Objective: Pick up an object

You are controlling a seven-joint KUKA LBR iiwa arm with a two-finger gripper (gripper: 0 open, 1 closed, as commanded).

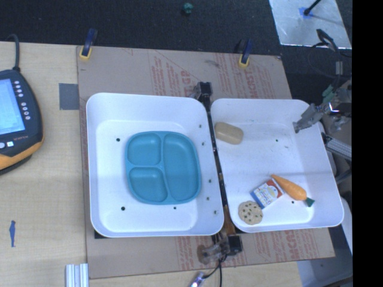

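Note:
The right bin [269, 160] holds a tan bread roll [228, 133] at its far left, an orange carrot [290, 188] near the front right, a small red and white carton [267, 193] beside the carrot, and a round cookie [250, 212] at the front. My gripper [306, 118] sits at the right bin's far right rim, grey and small at the view's right edge, well apart from all these objects. Nothing shows between its tips.
The left bin [108, 160] holds a blue divided plate [163, 167]. A black and orange pendant [15, 118] lies on the bench at the left. Clamps [87, 44] hold the cardboard sheet at the back.

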